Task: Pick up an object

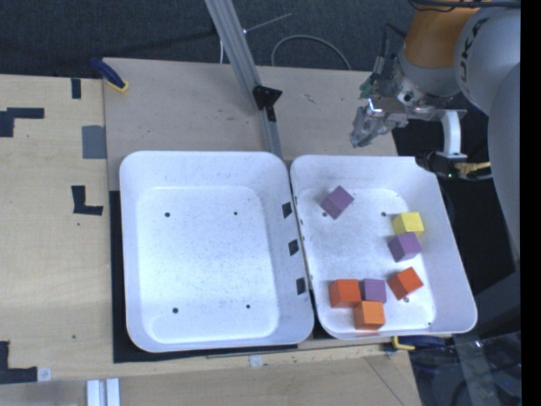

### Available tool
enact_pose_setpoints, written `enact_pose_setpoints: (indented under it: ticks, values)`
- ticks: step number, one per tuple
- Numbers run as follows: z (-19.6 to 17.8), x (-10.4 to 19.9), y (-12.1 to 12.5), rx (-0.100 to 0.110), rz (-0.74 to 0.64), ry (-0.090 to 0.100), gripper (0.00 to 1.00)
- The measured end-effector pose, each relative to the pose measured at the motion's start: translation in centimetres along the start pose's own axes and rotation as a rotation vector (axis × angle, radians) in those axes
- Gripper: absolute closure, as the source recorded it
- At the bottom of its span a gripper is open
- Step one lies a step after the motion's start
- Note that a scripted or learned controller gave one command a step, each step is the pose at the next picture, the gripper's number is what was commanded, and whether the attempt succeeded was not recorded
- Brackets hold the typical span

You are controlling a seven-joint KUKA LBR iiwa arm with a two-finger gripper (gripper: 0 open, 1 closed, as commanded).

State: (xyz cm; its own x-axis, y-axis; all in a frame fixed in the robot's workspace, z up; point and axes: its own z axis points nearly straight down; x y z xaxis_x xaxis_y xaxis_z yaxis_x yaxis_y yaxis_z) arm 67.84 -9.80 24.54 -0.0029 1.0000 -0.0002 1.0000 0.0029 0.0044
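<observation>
Blocks (373, 290), purple, orange, yellow, lie in right bin (439, 218).

A pale wooden bench (51, 252) with dark tape marks meets dark carpet (127, 15); a metal pole (241, 57) slants across.

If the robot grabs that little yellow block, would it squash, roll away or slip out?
The yellow block looks like a solid cube with flat faces and sharp edges, so it probably stays stiff and will not roll. It is small, so likely light. Its smooth faces might slip if pinched off-centre. A purple block sits right against it, so the hand may nudge both.
</observation>
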Motion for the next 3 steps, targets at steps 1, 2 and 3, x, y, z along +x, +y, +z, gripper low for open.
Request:
enact_pose_setpoints:
  ticks: [1, 2, 3]
  values:
    - [-0.7, 5.5, -0.3, 0.005, -0.004, 0.002, 1.0]
    - [-0.7, 11.1, -1.2, 0.007, -0.004, 0.002, 1.0]
    - [1.4, 16.1, -1.1, 0.008, -0.003, 0.001, 1.0]
